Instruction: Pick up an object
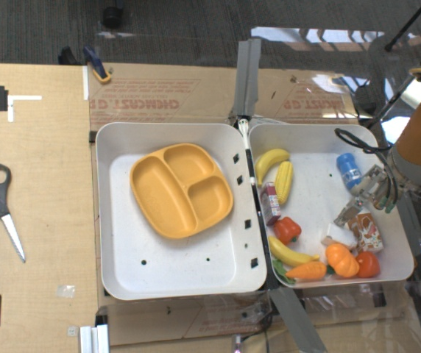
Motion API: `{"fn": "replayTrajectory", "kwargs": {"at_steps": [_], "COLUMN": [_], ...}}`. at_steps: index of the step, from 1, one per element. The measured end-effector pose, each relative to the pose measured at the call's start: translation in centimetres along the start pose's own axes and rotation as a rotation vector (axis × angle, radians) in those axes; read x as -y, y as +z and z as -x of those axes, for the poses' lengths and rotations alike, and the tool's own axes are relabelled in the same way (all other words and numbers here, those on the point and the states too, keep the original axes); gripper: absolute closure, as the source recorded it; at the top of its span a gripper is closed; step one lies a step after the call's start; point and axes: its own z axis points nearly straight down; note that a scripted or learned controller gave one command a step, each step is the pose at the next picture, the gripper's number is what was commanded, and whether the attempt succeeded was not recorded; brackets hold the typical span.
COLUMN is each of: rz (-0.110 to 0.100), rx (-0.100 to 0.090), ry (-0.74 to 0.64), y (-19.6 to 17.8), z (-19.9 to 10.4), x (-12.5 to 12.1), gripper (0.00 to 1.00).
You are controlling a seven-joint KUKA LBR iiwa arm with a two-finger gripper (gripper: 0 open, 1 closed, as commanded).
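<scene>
Beside the small red-and-white carton (367, 232) we see our metal two-finger tool (358, 206); whether it is parted we cannot tell. We risk nudging the carton into the round orange plastic fruit (341, 259).

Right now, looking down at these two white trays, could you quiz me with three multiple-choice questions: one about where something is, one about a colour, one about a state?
1. Where is the divided plate?
A. left bin
B. right bin
C. on the bench by the scissors

2. What colour is the can in the right bin?
A. green
B. blue
C. black

3. How does the divided plate lie?
A. upside down
B. on its edge
C. flat, open side up

Answers: 1 A, it sits alone in the left bin. 2 B, its body is blue. 3 C, its three hollow sections face the camera.
</scene>
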Motion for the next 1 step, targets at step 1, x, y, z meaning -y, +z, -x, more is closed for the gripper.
{"fn": "replayTrajectory", "kwargs": {"at_steps": [1], "rz": [-0.003], "rx": [0.001], "ry": [0.172], "y": [0.87], "z": [-2.77], "x": [-0.34], "gripper": [0.0]}}
